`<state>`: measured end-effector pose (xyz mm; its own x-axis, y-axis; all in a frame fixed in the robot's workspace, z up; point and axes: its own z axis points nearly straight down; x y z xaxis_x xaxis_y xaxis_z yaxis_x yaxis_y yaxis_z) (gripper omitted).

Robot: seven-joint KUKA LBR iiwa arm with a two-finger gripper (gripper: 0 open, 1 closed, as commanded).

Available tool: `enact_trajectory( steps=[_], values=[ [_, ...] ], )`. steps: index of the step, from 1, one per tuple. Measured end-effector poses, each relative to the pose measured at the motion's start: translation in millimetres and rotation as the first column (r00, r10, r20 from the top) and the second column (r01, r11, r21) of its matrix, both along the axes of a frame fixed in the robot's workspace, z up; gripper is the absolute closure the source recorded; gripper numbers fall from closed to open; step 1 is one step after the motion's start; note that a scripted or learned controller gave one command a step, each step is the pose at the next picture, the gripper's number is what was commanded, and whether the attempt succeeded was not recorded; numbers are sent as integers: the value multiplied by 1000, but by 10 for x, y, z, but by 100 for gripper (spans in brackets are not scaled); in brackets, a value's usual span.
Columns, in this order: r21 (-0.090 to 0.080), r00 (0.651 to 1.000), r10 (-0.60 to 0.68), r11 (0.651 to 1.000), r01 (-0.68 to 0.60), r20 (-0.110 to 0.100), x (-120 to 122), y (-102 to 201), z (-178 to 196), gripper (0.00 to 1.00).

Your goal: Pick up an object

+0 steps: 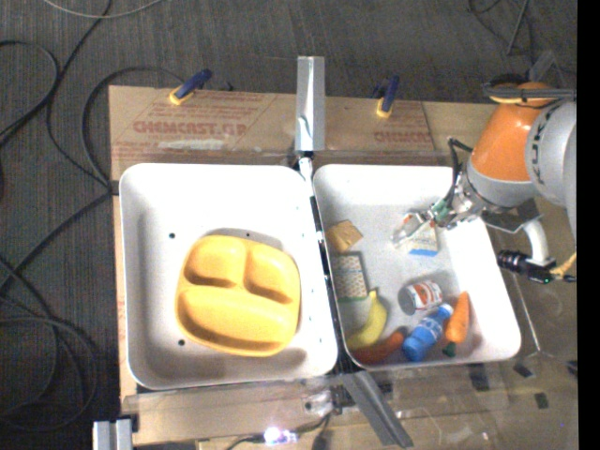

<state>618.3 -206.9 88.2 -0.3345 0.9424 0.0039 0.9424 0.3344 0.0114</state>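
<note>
Gripper (441, 212) at three o'clock of the right bin (330, 251), touching a small clear packet (417, 233); grip state cannot be told; banana (372, 321), carrot (457, 322), blue bottle (427, 332) lie toward six o'clock.

Even overhead lighting, moderately bright, no hard directional source. White bins: left bin (141, 279) and right bin (497, 336) near clipping on rims, soft shading along inner walls. Yellow tray (242, 293) well exposed, faint shadow at its lower edge. Small bright glare spot on metal at bottom edge near clamp (275, 435). Dark floor low in detail, cables barely separated. Overall softness and compression noise; small items in right bin lack crisp edges. Slight desaturation, mild slant perspective, no obvious edge distortion.
</note>
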Motion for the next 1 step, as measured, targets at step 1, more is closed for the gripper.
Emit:
enact_trajectory(
  steps=[1],
  values=[
    [-4, 1000, 1, 1000, -1, 7, 23, -10, 129, 100]
  ],
)
